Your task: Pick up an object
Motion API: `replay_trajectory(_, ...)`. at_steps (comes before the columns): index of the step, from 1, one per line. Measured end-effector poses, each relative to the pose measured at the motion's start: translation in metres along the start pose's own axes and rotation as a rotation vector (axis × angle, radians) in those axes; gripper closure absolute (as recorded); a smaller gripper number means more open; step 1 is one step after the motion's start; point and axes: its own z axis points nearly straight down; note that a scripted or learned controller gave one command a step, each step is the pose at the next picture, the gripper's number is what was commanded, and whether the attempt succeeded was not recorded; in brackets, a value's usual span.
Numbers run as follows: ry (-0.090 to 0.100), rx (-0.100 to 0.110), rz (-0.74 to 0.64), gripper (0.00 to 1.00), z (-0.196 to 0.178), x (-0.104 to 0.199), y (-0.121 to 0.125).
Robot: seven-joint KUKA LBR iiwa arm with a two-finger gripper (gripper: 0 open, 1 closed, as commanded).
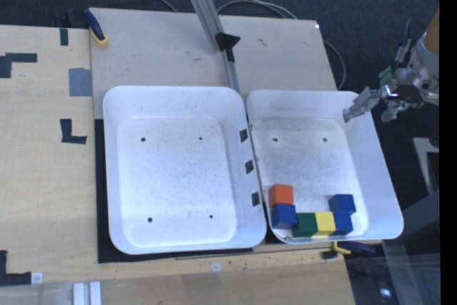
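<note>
Small cubes cluster at the near edge of the right bin (360, 153): an orange cube (281, 194), a blue cube (283, 214) just below it, a green cube (305, 223), a yellow cube (325, 222) and another blue cube (342, 205) at the right. My gripper (373, 105) hangs over the bin's far right rim, well away from the cubes, open with its two fingers spread and nothing between them.
The left bin (114, 153) lies beside the right one. A slanted metal rail (203, 0) crosses the bench at the back, ending in a black clamp (227, 41). Cables run behind the bench. Tape marks sit on the wooden surface at left.
</note>
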Motion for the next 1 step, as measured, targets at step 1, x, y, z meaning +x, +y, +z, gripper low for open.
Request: replay_trajectory(1, 0.002, 0.009, 0.003, 0.00, 0.1256, -0.0165, -0.0304)
